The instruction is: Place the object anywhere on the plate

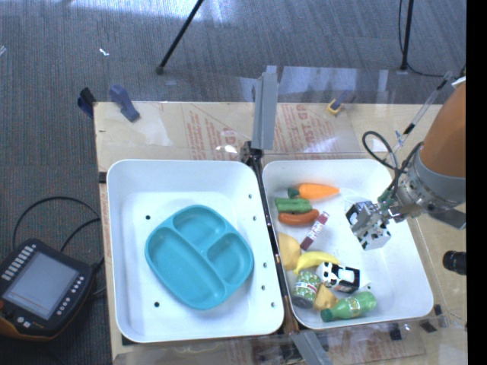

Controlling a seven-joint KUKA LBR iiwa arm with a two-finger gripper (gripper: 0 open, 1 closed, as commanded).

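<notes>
One blue plate (199, 257) fills the left bin (125, 196); the claw (370, 225) hovers, grip state unclear, above the right bin (415, 280).

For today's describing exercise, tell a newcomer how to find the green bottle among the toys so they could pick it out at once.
Start at the right-hand white bin, the one crowded with toy food, and go to its near edge at the bottom of the view. The green bottle lies there on its side, just right of a small can. It is the lowest item in the pile, and its long green body sets it apart from the yellow banana above.
</notes>
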